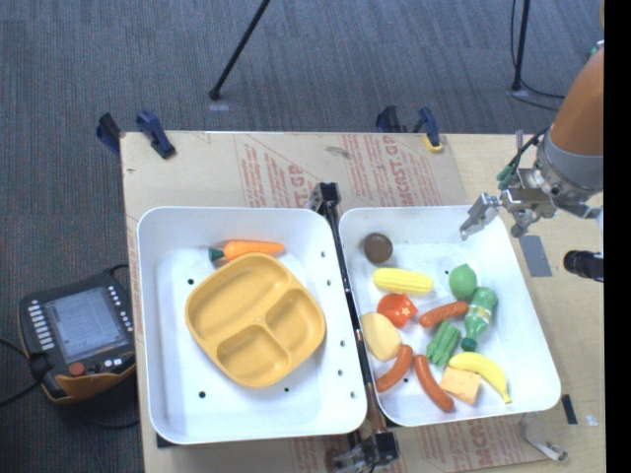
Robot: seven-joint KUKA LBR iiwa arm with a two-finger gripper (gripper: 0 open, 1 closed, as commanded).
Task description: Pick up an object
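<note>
Hovering over the upper right corner of the right shallow white bin (528,348), the grey two-finger jaws (499,215) stand apart, holding nothing. Plastic toy food lies below in that bin: yellow corn cob (402,282), green lime (462,281), brown ball (378,248).

Dark grey carpet floor (296,47), tripod leg (245,39), cardboard-topped bench (296,166), blue clamps (156,132)

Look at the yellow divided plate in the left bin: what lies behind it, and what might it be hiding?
Behind the yellow plate, toward the bin's far wall, lies a toy carrot, apparently touching its rim. Whatever sits beneath the plate is covered, so it cannot be seen.
</note>
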